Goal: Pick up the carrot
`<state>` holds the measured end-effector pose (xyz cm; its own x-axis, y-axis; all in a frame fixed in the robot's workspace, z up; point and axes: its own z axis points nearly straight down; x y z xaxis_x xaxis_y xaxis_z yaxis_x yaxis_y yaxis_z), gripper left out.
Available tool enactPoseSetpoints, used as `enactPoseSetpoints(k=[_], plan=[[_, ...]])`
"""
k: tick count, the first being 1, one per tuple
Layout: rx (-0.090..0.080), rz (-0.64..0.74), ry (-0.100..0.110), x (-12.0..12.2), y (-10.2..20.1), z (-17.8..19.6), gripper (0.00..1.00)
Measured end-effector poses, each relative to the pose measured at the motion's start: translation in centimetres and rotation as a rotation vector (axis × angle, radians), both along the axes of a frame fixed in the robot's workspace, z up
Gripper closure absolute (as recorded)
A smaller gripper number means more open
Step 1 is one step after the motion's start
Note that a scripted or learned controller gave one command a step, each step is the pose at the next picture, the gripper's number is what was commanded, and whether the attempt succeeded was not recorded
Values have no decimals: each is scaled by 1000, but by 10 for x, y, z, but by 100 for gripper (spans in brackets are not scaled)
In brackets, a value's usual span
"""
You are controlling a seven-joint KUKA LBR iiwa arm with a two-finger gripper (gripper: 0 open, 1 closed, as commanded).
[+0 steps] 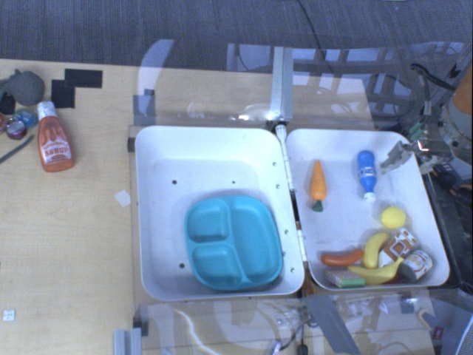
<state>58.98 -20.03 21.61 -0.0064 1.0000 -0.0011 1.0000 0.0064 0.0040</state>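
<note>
The carrot [318, 183] is lying in the right bin [336, 145], in its left half toward the far wall, orange body pointing away from the camera and its green stub end [317, 206] pointing toward the near side; nothing is touching it. Just to its right, apart from it, a blue bottle with a white cap [366, 171] is lying roughly parallel. Nearer the camera a yellow lemon [393, 217] is sitting alone, and past it the near right corner is holding a crowded heap: a banana [375, 272], a red-orange sausage [341, 258], a small can [417, 265] and a brown-and-white packet [399, 245], all touching or overlapping. I am holding my tool [395, 157] over the far right part of this bin, close beside the blue bottle and well apart from the carrot; its fingers are looking spread, with nothing between them. My arm is coming in over the bin's right rim. The left bin [159, 198] is carrying a teal divided plate [233, 241] toward its near side. Out on the bare worktop [74, 257] to the left, a ketchup bottle [55, 143] is lying with its white cap away from the camera, near some dark blocks [74, 85] and a grey lump [26, 87].
</note>
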Motion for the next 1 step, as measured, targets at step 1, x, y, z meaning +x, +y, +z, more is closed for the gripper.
enactPoseSetpoints(k=[1], plan=[[-1, -16, -5, 8, 53, 137, 0]])
